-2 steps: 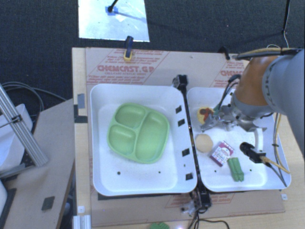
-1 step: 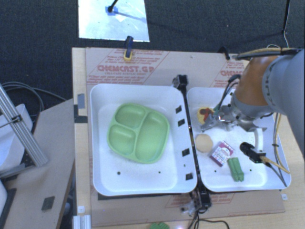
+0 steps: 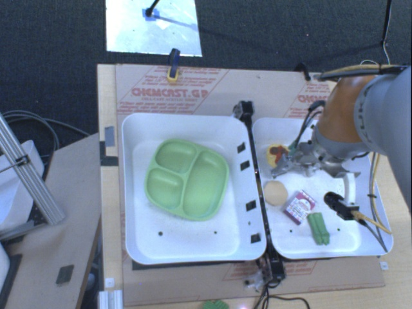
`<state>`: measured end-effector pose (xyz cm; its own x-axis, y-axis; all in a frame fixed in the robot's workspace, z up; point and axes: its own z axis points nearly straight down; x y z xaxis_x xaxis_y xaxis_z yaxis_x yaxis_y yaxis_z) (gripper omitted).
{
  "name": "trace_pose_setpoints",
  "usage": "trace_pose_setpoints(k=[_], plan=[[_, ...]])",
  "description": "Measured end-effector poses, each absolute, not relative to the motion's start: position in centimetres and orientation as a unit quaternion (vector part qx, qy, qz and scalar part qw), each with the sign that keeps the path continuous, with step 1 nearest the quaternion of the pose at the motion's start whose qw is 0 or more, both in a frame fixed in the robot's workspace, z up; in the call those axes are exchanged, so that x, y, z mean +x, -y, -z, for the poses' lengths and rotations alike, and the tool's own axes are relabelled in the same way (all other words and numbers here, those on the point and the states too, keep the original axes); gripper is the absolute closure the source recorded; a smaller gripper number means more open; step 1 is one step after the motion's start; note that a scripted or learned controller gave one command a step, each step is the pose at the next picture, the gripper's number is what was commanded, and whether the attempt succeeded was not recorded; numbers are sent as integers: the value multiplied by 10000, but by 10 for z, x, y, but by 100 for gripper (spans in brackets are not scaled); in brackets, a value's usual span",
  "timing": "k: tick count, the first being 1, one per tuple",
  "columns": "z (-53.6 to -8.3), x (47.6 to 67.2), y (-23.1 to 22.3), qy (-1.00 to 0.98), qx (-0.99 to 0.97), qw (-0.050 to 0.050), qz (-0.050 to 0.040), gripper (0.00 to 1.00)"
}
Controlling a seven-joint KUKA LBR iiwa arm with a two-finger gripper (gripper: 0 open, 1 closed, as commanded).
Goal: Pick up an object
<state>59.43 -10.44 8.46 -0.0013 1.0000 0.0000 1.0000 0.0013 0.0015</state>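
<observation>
The right bin [image 3: 367, 240] holds several small objects. A yellow and red toy [image 3: 277, 152] lies at its back left, and a tan round piece [image 3: 275, 192] sits near the left wall. A red and white box [image 3: 300, 206] lies in the middle, with a green block [image 3: 318, 228] in front of it. My gripper [image 3: 285, 164] is low over the bin's back left, just right of and touching or nearly touching the yellow and red toy. Its tip is small and partly merged with the toy.
The left bin [image 3: 138, 237] holds a light green divided plate [image 3: 187, 179]. A black hinge strip [image 3: 252, 172] runs between the bins. The grey arm with its orange band [image 3: 341, 111] and cables [image 3: 370, 217] hangs over the right bin's right half.
</observation>
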Motion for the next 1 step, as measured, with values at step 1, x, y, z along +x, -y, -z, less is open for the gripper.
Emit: trace_pose_setpoints(k=[1], plan=[[-85, 594, 104, -7076, 7066, 6, -5, 0]])
